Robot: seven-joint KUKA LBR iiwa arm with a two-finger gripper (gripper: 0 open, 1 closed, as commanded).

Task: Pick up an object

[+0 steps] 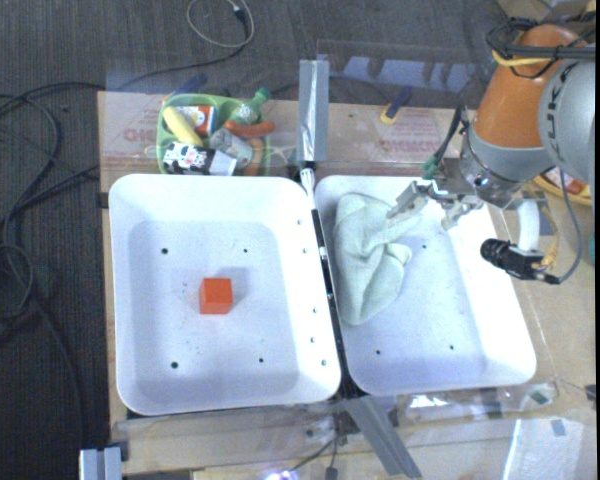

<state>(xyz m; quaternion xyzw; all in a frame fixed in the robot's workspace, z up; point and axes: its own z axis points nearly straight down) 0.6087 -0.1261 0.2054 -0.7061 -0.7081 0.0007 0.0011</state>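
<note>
Nearest the camera, the bench's bottom edge, with the two white bins sitting side by side just above it.

Left bin [140,218]: one small orange-red block [216,295] on the floor, a little toward 7 o'clock of the bin's centre, clear of every wall. Untouched, well apart from me.

Right bin [480,348]: a pale green cloth [368,258], crumpled, lying along the bin's left side from about 11 o'clock down toward 8 o'clock. Its upper right corner is pulled up into a peak pointing toward 2 o'clock.

My gripper [427,200] is at about 1 o'clock of the right bin, over the back wall area, tilted. My fingers are spread, not clenched; the left one [408,203] sits right at the cloth's raised peak. I cannot tell if the cloth is actually pinched or just touching, so I don't claim a hold.

Behind me at 3 o'clock, my grey arm with its orange band [515,93] comes in from the right.

Farther back, at 12 o'clock of the left bin, a small green basket [212,133] of mixed toy items rests on the bench. A grey upright post [312,113] stands between the bins' back corners.
</note>
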